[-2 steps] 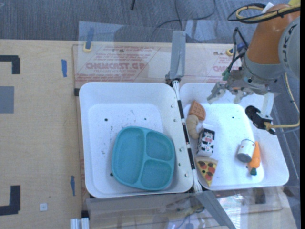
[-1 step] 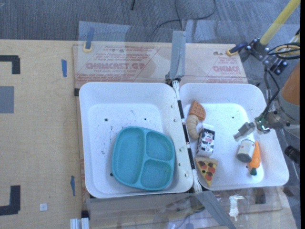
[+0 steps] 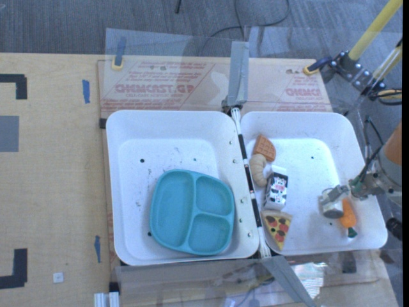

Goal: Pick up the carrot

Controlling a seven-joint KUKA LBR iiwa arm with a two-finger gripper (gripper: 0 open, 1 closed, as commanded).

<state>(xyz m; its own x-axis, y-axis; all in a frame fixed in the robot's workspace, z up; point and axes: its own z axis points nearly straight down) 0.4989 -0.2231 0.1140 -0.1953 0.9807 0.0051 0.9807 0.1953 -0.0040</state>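
Carrot (image 3: pixel 348 216) is the target, and it lies in the right bin (image 3: pixel 300 128), close to that bin's right wall and toward its near edge. Its orange body runs roughly from far to near in the camera view, with a small dark green tip at the near end.

Taking the scene from large to small: the wooden bench (image 3: pixel 51 190) carries two shallow white bins side by side. The left bin (image 3: pixel 128 133) holds a teal divided plate (image 3: pixel 193 212) with three compartments. The right bin holds a cluster along its left wall: a waffle-like toy (image 3: pixel 264 148), a pale bread piece (image 3: pixel 258 169), a small cow-print milk carton (image 3: pixel 277 190) and a pizza slice (image 3: pixel 278 226). All of these sit well apart from the carrot.

The gripper (image 3: pixel 332 204) comes in from the right and sits just beside the carrot, on its left, seemingly touching its upper end. Whether the fingers are open or closed cannot be told from this angle, and the carrot is not visibly between them.

The coming move likely turns on this offset: the carrot lies just to the right of the gripper, so a small shift that way, with the fingers set across the long axis, seems needed. The bin wall close behind leaves little room there.
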